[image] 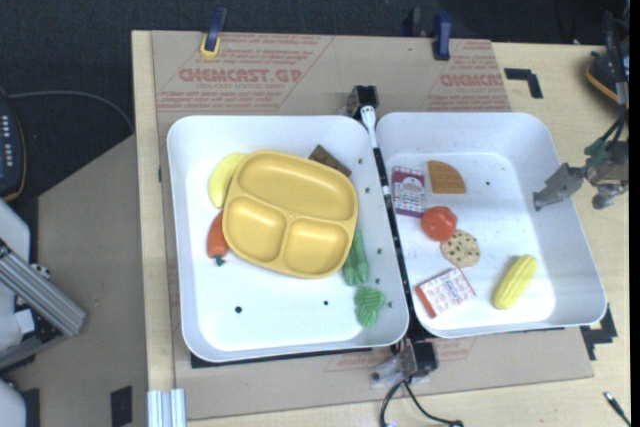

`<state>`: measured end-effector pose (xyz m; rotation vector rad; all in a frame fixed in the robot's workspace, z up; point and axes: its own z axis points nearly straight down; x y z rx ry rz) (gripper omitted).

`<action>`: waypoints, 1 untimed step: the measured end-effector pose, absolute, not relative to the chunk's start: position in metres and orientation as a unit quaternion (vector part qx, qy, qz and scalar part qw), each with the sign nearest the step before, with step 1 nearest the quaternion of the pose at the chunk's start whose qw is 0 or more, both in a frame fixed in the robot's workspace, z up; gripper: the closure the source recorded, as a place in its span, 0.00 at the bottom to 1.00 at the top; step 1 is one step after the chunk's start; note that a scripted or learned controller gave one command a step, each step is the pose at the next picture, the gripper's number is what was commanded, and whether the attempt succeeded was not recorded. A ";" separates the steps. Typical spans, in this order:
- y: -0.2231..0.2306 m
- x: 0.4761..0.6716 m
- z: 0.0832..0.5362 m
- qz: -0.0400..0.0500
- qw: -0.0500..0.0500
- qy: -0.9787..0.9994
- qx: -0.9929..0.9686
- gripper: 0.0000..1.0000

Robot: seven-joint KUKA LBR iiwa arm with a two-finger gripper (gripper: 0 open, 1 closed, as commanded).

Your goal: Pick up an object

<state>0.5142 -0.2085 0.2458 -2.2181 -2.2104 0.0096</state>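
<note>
My gripper [578, 193] hangs over the right rim of the right bin [560, 145], open, with nothing between its fingers. In that bin lie a red and white packet [408, 191], an orange bread wedge [446, 177], a red tomato [438, 223], a speckled cookie [460, 248], a yellow corn cob [514, 281] and a second red and white packet [445, 292]. All of them are left of the gripper, and the corn cob is the nearest.
The left bin [190, 215] holds a yellow divided tray [290, 213], a yellow fruit [225, 177], a red-orange pepper [216, 238], green leafy toys [362, 285] and a brown piece [328, 158]. The bins meet at a ridge [380, 195]. Clamps [441, 33] hold the board's far edge.
</note>
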 end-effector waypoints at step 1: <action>-0.208 0.517 0.252 0.000 0.000 -0.707 -0.707 0.00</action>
